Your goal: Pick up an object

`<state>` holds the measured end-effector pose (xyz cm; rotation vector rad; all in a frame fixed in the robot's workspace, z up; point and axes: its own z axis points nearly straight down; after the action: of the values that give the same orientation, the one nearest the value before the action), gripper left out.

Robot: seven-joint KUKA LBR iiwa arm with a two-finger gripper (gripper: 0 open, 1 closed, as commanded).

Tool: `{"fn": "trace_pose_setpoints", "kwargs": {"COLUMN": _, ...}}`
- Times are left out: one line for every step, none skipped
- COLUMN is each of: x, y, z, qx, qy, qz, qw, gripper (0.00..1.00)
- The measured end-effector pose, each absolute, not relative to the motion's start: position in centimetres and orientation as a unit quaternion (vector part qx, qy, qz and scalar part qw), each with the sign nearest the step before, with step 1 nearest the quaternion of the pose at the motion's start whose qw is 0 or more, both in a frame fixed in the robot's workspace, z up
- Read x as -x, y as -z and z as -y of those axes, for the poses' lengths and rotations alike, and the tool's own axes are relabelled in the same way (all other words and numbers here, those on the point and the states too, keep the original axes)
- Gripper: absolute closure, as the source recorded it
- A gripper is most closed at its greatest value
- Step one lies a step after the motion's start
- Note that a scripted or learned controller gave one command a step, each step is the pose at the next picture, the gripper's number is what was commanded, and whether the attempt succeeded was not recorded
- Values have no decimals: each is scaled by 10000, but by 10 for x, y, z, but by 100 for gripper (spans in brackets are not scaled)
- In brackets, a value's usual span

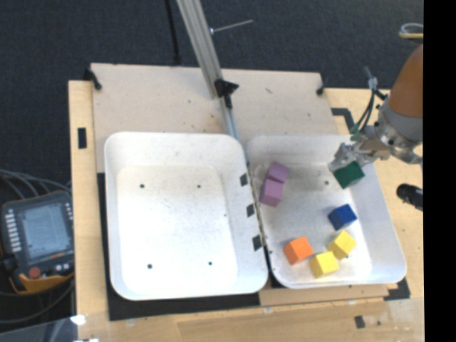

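Arm entered from the right, orange band visible above the wrist. Gripper (pixel 347 164) was over the upper right part of the right bin (pixel 385 262), with a green block (pixel 349 174) at its fingers; the block appeared clamped between them, tilted, and seemed raised off the bin floor. Remaining objects lay in the same bin: two purple blocks (pixel 274 182) touching each other near the bin's left wall, a blue block (pixel 343 216) right of centre, an orange block (pixel 298 249) toward the front, and two yellow blocks (pixel 333 254) just beside it, close together. Left bin (pixel 117 155) sat alongside on the tabletop (pixel 157 91), walls touching.
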<state>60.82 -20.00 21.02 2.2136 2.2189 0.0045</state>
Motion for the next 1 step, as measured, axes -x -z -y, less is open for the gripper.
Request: {"fn": "trace_pose_setpoints", "kwargs": {"x": -609, "y": -232, "z": 201, "qx": -7057, "qy": -7, "qz": -7085, "qw": 19, "gripper": 100}}
